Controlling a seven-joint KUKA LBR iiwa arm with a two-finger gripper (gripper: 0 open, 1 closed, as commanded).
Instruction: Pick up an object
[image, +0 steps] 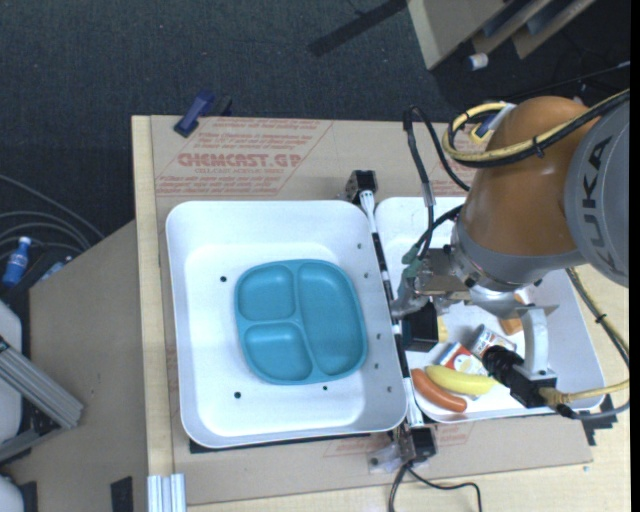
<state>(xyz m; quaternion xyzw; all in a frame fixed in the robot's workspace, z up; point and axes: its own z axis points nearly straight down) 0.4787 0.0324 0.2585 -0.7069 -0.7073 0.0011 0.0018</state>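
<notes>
Wooden surface (250, 150) w/ 2 bins; tool (478, 335) state can't tell; may knock banana (461, 380) off its plate (440, 408).

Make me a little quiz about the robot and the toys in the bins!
1. True or false: the blue three-part plastic plate lies in the left shallow white bin.
2. Which toy food touches the yellow plastic banana? A) red sausage B) green apple C) purple grapes
3. Fill in: the grey and orange robot arm hangs over the ____ bin.

Key: 1 true; 2 A, the red plastic sausage; 3 right, the right shallow white bin.
</notes>
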